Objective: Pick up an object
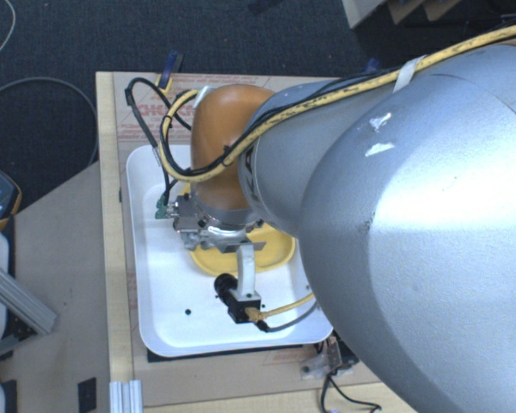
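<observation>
Over a yellow disc (278, 251) in the white bin (155, 265)
My gripper (226, 241) hangs over it, mid-frame; released or clenched, I cannot tell.

One camera looks down at a slant, close over the counter (113, 256) — arm (413, 196) looming from the right.

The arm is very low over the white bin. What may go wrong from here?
1. The arm covers most of the yellow object, so the grip may land off-centre and the object may slip out when lifted.
2. The yellow object looks flat and lies on the floor of the white bin; a low push might hit the floor or only slide the object.
</observation>
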You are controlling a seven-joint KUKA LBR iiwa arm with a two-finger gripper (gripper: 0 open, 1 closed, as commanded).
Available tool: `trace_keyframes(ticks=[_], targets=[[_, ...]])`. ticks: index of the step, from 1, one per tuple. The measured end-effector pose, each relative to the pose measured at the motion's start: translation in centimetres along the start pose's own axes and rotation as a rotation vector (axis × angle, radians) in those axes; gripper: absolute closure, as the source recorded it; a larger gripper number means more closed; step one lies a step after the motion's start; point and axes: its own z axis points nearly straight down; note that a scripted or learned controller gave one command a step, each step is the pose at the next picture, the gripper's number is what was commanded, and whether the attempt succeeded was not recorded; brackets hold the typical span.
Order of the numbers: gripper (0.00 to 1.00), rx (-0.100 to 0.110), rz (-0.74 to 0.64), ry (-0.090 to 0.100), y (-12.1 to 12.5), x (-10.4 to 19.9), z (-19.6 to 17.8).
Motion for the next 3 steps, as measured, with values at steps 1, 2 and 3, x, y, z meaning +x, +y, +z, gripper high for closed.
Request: trace_keyframes(ticks=[1,2,3], targets=[[1.0,-0.003,0.011,-0.003,-4.5,-6.2,5.1],[1.0,0.029,0.004,0.001,4.2,-5.1,5.9],[1.0,-0.005,0.004,0.001,-0.2,-6.4,-7.0]])
